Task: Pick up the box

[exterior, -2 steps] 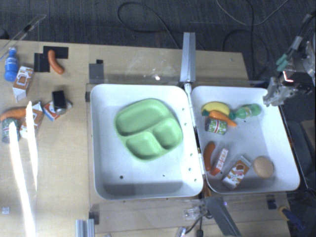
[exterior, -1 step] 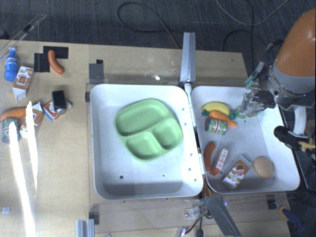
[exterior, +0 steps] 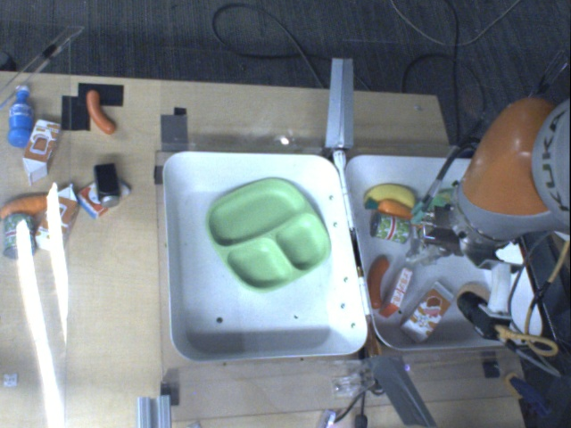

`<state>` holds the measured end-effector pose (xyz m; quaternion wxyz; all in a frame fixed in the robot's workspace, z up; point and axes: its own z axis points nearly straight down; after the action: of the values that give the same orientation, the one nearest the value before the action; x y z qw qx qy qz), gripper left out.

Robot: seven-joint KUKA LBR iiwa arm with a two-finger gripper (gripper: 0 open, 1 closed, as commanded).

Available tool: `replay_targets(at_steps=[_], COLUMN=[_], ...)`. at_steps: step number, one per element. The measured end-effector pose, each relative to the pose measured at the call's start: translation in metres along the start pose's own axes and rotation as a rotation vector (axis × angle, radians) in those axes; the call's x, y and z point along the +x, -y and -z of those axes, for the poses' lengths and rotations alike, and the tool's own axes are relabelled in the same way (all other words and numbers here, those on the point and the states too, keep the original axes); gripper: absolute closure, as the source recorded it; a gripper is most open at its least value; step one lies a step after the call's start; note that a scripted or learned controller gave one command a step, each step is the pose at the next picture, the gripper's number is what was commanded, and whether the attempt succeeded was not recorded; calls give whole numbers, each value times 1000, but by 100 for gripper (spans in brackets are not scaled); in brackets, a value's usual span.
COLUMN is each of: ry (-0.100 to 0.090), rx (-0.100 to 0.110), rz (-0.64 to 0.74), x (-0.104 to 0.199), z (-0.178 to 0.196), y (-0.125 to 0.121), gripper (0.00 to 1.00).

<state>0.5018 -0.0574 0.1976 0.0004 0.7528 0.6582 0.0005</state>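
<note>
A small white and red carton box (exterior: 426, 314) lies tilted near the front edge of the right bin (exterior: 446, 164). A flatter red and white packet (exterior: 399, 291) lies just to its left. My gripper (exterior: 421, 248) hangs over the middle of the right bin, above and slightly behind the box and apart from it. It sits beside a green-labelled can (exterior: 389, 228). The grey arm with its orange band (exterior: 508, 163) comes in from the right and hides the bin's right part. Nothing shows in the gripper.
In the right bin, a banana (exterior: 391, 193) and a carrot (exterior: 393, 208) lie at the back, and a red sausage (exterior: 376, 279) lies by the left wall. The left bin (exterior: 192, 328) holds a green divided plate (exterior: 268, 233). Loose toys lie on the bench at far left.
</note>
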Motion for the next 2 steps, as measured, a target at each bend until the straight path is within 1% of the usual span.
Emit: replay_targets(at_steps=[1, 2], ry=[0, 0], rx=[-1, 0], rz=[-1, -41], x=[0, -37], z=[0, -71], y=[0, 10], gripper=[0, 0])
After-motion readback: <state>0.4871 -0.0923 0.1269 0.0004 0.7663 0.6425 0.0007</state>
